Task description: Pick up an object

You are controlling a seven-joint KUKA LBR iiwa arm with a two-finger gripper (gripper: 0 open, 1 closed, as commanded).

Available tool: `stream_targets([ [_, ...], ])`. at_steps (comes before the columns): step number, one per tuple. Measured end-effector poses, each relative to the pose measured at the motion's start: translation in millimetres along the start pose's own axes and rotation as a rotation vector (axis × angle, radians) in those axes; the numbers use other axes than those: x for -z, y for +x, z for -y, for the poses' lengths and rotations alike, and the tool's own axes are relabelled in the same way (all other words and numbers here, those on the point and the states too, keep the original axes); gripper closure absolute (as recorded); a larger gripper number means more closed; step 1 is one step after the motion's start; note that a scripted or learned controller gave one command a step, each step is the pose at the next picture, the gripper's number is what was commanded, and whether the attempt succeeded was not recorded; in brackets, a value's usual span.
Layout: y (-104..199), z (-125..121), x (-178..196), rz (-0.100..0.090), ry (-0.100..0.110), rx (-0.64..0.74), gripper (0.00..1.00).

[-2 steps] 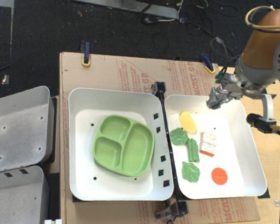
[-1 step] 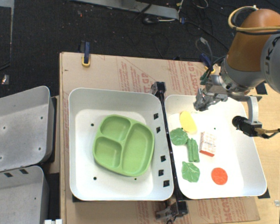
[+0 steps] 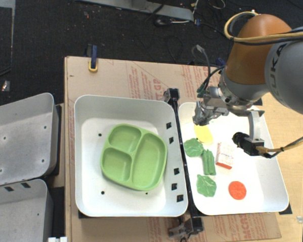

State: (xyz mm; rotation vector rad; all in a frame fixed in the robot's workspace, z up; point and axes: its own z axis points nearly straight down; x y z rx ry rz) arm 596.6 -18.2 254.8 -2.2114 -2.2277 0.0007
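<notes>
Yellow piece (image 3: 204, 135): sits in the right bin (image 3: 267, 199) just under the hand (image 3: 202, 119), with a green leaf-shape (image 3: 193, 147) a little beyond it, looks light, thin and perhaps soft, wants pinching across its narrower width from above; hand's spread: cannot tell.

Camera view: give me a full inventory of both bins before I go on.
Left bin: one, white, left on the bench.
Divided plate: one, light green, in the left bin.
Right bin: one, white, beside the left bin.
Yellow piece: one, yellow, right bin's far left part.
Green leafy pieces: two, green, right bin's left side.
Green stick: one, green, between them.
Small box: one, white and red, right bin's middle.
Disc: one, orange-red, right bin's near side.
Arm: one, grey and orange, from the right.
Gripper: one, dark grey, over the yellow piece.
</notes>
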Motion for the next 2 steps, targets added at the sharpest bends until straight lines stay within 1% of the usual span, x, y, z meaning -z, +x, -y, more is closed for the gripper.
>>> stream_targets([
  [1, 52.2, 20.5, -15.4, 0.000, 0.002, 0.000, 1.00],
  [2, 98.5, 34.0, -25.4, 0.001, 0.000, 0.000, 1.00],
])
